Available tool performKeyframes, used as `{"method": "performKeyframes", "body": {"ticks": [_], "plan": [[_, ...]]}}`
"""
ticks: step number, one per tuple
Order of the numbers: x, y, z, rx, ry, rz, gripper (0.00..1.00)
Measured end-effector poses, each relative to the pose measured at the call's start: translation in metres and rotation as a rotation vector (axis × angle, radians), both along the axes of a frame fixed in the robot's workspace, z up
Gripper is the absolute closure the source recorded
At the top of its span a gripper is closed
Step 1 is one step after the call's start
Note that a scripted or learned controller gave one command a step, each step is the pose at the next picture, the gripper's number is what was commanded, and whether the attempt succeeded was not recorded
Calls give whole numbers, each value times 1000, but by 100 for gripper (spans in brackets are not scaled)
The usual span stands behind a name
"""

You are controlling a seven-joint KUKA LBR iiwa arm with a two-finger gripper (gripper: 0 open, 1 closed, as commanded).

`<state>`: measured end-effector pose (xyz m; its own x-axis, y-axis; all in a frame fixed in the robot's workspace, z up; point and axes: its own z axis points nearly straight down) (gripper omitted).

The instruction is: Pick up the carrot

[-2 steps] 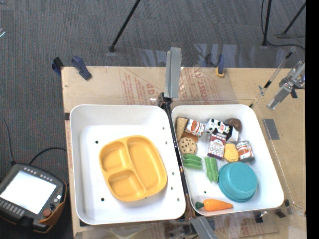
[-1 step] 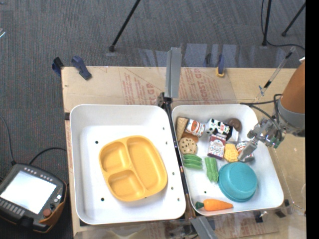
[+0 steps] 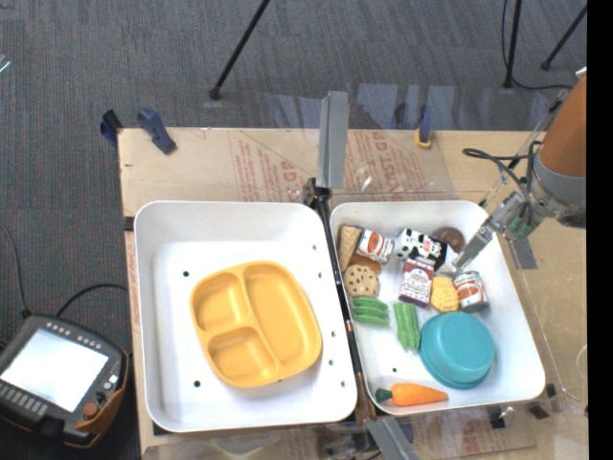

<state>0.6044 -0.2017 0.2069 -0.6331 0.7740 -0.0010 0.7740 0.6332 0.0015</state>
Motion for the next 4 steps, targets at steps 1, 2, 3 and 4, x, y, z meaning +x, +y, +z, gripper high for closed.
{"method": "performKeyframes", "body": {"ticks": [1,2,3,4], "plan": [[-54,58,-105,0,-7,-354,0],[-30,99,-109,-6,-24,-584,0],[1,49,-111,11,-9,-744,0],[25,44,-113,1,0,-976,0]]}}
